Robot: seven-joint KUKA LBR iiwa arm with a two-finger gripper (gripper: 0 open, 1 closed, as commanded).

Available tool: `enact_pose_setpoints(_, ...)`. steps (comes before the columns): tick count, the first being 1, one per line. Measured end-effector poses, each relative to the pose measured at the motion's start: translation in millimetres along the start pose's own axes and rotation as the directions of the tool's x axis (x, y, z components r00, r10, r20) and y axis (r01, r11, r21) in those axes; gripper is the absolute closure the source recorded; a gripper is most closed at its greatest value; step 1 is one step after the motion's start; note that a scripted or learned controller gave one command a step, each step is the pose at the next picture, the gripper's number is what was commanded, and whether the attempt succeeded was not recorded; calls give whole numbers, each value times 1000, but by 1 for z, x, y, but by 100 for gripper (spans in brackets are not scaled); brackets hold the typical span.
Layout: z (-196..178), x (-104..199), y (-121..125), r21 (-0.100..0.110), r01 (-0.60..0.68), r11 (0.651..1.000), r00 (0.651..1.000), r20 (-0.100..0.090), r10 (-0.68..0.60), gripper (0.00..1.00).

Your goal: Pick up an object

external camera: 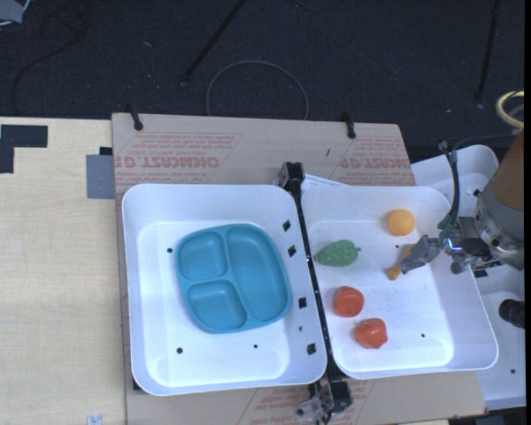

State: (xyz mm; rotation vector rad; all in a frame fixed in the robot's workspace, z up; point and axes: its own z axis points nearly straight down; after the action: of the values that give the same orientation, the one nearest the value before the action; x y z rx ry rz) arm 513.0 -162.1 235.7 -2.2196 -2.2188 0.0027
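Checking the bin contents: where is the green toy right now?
The green toy lies in the right bin, near its left wall, above the red tomato-like piece.

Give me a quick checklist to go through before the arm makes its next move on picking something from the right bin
1. Targets present in the right bin: ok; orange ball, green leafy piece and two red pieces lie there.
2. Gripper over the right bin: ok, near its right side.
3. Object held between the fingers: cannot tell; a small orange-brown piece sits right at the tip.
4. Targets apart from each other: ok, none touching.
5. Blue divided plate out of the way: ok, in the left bin.
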Motion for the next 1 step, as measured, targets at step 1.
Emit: enact_pose_setpoints(1,64,1,-6,6,0,1000,1000,-2,0,0)
